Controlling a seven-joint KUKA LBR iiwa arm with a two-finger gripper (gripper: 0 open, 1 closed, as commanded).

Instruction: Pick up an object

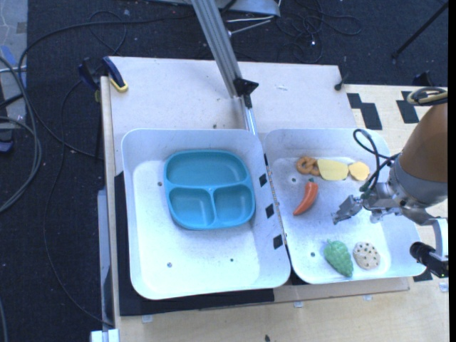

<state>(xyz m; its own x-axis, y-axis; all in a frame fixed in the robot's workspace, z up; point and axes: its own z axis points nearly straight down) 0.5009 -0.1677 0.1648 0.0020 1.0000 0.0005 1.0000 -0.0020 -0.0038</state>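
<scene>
Two shallow white bins are seen side by side on the tabletop. In the left bin a blue three-compartment tray is held, and nothing is seen in its compartments. In the right bin the candidate objects are kept: a small brown pretzel, a yellow potato-like piece and a yellow-orange piece along the far side, a red-orange pepper toward the middle, and a green leafy piece just beside a speckled cookie at the near side.

The claw is placed over the bare middle of the right bin, right of the pepper and apart from every item. Whether it is spread or closed cannot be told, and nothing is seen between its fingers.

A miss is judged the main risk: if the claw is closed where it hangs, only bin floor would be met. The cookie lies flat and could be pushed instead of lifted, and the green piece beside it could be knocked.
</scene>
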